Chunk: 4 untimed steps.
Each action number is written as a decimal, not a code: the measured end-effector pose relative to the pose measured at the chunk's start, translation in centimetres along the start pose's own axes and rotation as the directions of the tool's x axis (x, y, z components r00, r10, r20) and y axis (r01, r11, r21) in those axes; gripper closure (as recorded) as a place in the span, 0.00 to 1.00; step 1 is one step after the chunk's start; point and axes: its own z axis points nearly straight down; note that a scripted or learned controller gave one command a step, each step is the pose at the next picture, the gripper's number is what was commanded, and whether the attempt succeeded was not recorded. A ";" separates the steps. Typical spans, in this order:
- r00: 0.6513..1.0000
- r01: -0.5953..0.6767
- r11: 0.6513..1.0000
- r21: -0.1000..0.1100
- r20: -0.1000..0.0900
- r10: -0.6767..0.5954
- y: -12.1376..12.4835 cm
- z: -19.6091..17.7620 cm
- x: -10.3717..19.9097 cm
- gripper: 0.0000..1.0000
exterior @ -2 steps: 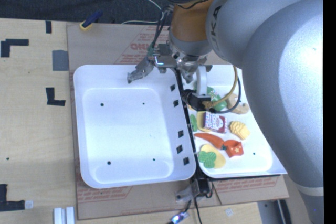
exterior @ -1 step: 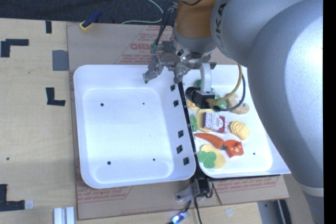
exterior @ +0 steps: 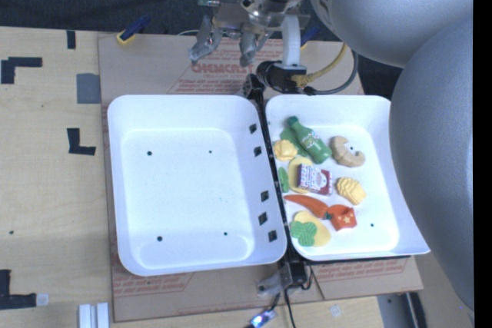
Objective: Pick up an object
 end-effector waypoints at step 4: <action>1.000 -0.006 1.000 0.014 0.006 0.005 2.7 0.1 7.9 1.00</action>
